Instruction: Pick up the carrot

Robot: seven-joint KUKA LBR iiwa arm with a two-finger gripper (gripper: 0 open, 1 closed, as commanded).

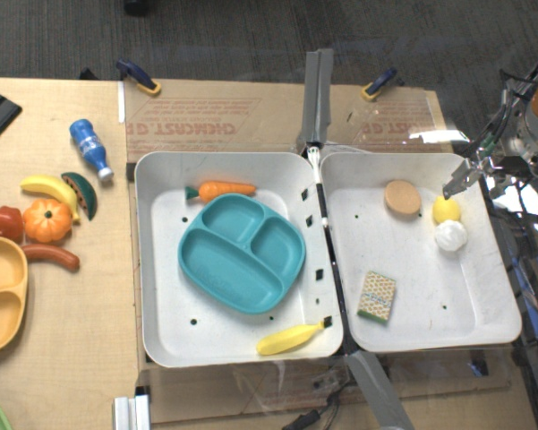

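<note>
Tool (456, 184) sits at the right bin's (430, 334) far right rim, finger spread unreadable to me — carrot (226, 189) lies in the left bin (161, 330).

I see the carrot flat against the left bin's back wall, leafy end pointing left, just touching the top edge of the teal divided plate (242, 252) that takes up most of that bin's floor; a banana (291, 338) lies along the front wall. In the right bin a tan disc (402, 197), a yellow ball (446, 210) and a white ball (449, 236) cluster near the tool, with a small packet (377, 296) further forward — its left half stays open. Cardboard (215, 119) covers the table (45, 106) behind the bins, clamped at the back; toy foods sit on the wood to the left.
</note>
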